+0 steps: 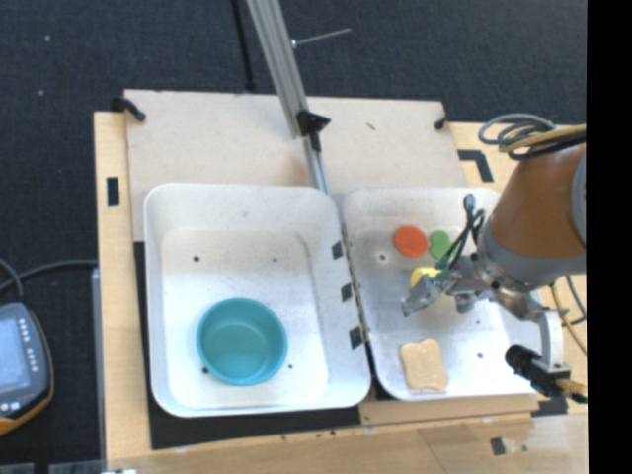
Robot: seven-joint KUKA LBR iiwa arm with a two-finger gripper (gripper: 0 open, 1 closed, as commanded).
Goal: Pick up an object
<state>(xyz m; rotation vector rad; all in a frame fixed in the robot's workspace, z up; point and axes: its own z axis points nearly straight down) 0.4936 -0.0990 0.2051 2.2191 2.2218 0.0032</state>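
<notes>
I see the arm [538,215] reaching in from the right over the right bin [380,368]. The left bin [163,265] holds a teal bowl [242,341] in its near half. In the right bin, a tan sponge-like piece [423,365] lies near the front, an orange disc [411,241] farther back with something green [438,240] beside it. My gripper [425,292] sits by a yellow object [425,276]; I cannot tell whether it grasps anything.

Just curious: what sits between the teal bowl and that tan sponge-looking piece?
In the camera view, between the teal bowl and the tan piece lie bare white bin floor and the adjoining bin rims with small black clips.
</notes>
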